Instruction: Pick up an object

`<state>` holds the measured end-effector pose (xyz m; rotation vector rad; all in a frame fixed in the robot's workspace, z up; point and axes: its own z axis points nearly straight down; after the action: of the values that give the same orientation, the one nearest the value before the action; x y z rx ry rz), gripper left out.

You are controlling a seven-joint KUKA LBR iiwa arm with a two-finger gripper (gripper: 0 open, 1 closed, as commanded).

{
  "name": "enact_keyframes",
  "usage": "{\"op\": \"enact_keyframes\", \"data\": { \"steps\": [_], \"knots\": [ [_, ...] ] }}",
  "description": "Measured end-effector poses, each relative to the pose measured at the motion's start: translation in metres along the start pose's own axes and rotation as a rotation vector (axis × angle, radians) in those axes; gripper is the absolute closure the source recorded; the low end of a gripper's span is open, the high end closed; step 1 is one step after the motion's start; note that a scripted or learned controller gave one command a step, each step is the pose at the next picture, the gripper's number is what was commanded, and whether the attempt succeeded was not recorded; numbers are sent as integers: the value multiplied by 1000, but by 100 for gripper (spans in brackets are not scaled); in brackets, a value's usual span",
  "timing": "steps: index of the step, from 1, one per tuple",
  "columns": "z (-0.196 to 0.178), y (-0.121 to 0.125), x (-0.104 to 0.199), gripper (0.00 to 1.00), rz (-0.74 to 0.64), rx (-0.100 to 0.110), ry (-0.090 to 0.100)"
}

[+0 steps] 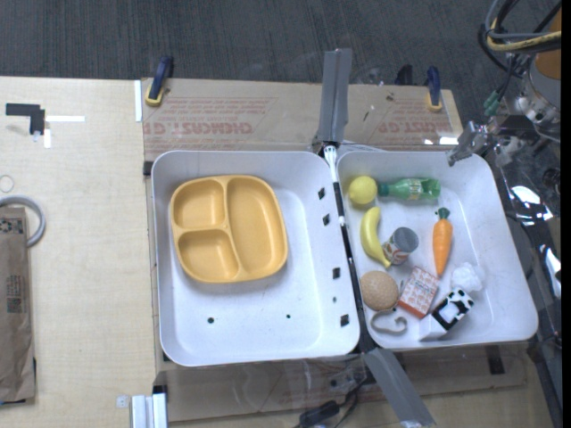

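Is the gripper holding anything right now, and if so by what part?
Nothing is seen held. The gripper sits at the right bin's far right corner, above the green bottle, with no object between its fingers.

We see even overhead light, soft shadows, glare on bins [178,266]; focus sharp, slightly grainy.

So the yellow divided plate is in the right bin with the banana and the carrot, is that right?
Not quite. The camera view shows the yellow divided plate alone in the left bin; the banana and carrot lie in the right bin.
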<state>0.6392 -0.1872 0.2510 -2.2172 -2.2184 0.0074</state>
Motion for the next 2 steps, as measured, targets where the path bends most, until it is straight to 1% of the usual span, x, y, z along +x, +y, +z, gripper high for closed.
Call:
{"op": "enact_keyframes", "data": {
  "steps": [1, 2],
  "knots": [
    [159, -57, 7, 0, -185, -8, -2],
    [149, -57, 5, 100, -180, -9, -3]
  ]
}}
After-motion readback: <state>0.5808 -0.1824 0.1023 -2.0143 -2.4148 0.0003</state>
